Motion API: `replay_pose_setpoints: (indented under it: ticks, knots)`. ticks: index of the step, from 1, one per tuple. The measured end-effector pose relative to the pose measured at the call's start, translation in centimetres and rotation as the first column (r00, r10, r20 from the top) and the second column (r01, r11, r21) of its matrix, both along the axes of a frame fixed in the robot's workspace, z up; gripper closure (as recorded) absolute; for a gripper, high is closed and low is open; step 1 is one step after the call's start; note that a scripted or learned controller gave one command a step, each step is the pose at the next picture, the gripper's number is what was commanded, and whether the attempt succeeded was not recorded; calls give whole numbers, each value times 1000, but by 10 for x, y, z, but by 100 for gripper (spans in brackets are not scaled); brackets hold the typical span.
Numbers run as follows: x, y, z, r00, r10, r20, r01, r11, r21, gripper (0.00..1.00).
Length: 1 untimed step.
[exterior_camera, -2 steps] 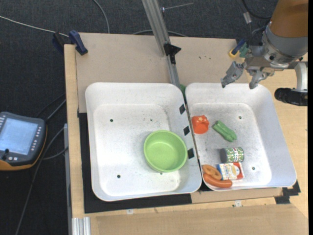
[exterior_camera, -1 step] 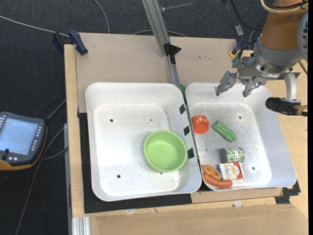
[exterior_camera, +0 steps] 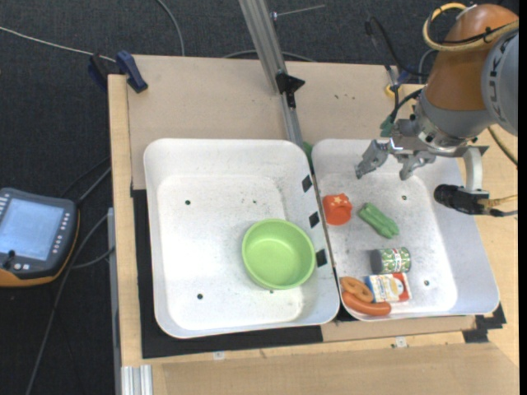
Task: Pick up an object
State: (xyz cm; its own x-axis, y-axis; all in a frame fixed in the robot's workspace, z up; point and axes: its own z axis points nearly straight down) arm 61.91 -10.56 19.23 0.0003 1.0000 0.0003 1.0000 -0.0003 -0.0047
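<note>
Gripper (exterior_camera: 387, 163) hovering above the right bin (exterior_camera: 449, 245), fingers spread wide, holding nothing.

You are seeing the pick candidates lying below it in that bin: a red object (exterior_camera: 337, 209), a green object (exterior_camera: 378, 220), a can (exterior_camera: 390, 260), a small carton (exterior_camera: 388, 287) and a hot dog (exterior_camera: 362, 297). A green bowl (exterior_camera: 278, 253) is sitting in the left bin (exterior_camera: 206, 179).

The arm (exterior_camera: 473, 52) runs off the right edge behind the hand (exterior_camera: 387, 164), so its upper links can't be made out. Nearer than the hand, the small can (exterior_camera: 394, 260) and the carton (exterior_camera: 389, 287) carry labels too small to read. Far off to the hand's left, the handheld screen (exterior_camera: 33, 235) is cut by the picture's edge.
</note>
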Motion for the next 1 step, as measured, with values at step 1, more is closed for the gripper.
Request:
replay_pose_setpoints:
  ticks: [1]
  knots:
    - [0, 0, -42, 1000, 1, 1, -1, 1000, 0, 0]
